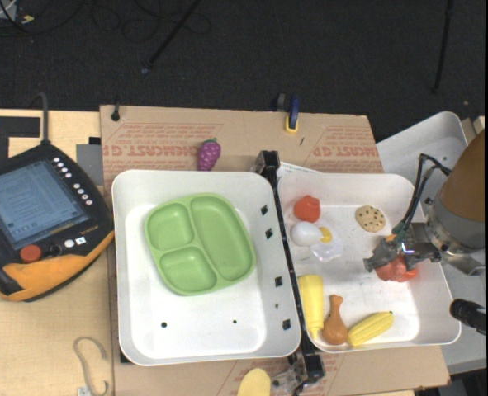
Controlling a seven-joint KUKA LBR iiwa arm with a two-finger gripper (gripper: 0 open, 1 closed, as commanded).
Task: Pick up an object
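Red toy [399,271]: lies in the right bin [429,324], near its right edge, just under the gripper [390,256].
Jaws: cannot tell open or closed; toy partly hidden beneath them.
Feel: likely light, hard plastic, rounded and somewhat slippery.
Hold: across its widest middle.
Neighbours: cookie [370,217] near the far edge, corn [370,328] at the near edge, both apart.

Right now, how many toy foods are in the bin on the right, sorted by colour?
Red: 2, a tomato and a red piece under the gripper
Yellow: 2, a corn cob and a yellow block
White: 1, a fried egg
Tan: 1, a cookie
Orange-brown: 1, a drumstick
Total: 7
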